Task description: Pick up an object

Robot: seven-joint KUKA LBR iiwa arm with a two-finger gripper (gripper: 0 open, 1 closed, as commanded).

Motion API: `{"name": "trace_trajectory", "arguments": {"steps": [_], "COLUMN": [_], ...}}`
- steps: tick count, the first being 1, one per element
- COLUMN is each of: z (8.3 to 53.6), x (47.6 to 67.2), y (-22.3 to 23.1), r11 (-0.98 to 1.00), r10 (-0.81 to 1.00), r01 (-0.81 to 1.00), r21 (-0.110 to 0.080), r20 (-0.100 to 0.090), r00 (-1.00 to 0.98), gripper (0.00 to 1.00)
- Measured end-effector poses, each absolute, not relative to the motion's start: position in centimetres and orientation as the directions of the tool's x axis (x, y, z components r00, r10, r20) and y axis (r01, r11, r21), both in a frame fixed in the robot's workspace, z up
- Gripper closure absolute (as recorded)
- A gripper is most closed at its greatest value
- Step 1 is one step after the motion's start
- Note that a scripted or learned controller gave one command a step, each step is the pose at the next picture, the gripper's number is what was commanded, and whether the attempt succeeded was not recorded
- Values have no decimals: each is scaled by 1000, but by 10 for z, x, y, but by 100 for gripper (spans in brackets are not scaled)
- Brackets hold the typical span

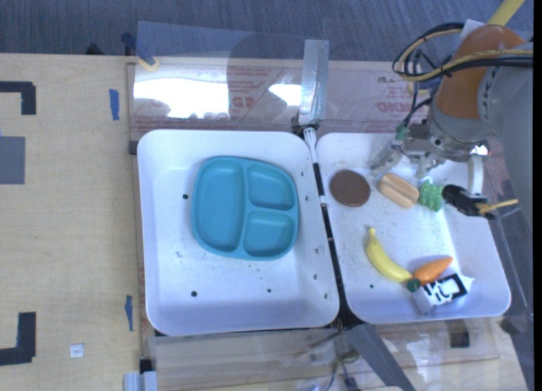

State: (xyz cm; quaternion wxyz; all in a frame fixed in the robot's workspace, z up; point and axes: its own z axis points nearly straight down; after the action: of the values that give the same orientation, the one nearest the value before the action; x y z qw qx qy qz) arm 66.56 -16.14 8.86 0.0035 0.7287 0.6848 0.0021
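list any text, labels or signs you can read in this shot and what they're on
Red print on the clear sheet behind the bins: too blurred to read.
Red print on its right part: also too blurred.
Black-and-white marker tag in the right bin: a pattern, no readable words.

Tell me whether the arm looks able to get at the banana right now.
Probably yes. The banana lies uncovered in the right bin, apart from the bread roll; the carrot touches only its lower end. The gripper hovers nearby.
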Motion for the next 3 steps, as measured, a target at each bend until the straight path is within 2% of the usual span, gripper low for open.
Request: {"name": "trace_trajectory", "arguments": {"steps": [1,2,3], "z": [99,95,95], "x": [666,643,643], "y": [-161,-177,-177], "r11": [-59,129,129], "r10": [998,992,992], "r01": [998,992,992], "r21": [9,1,0], "r20": [-3,0,0], "r00": [59,-129,-129], "gripper": [100,100,0]}}
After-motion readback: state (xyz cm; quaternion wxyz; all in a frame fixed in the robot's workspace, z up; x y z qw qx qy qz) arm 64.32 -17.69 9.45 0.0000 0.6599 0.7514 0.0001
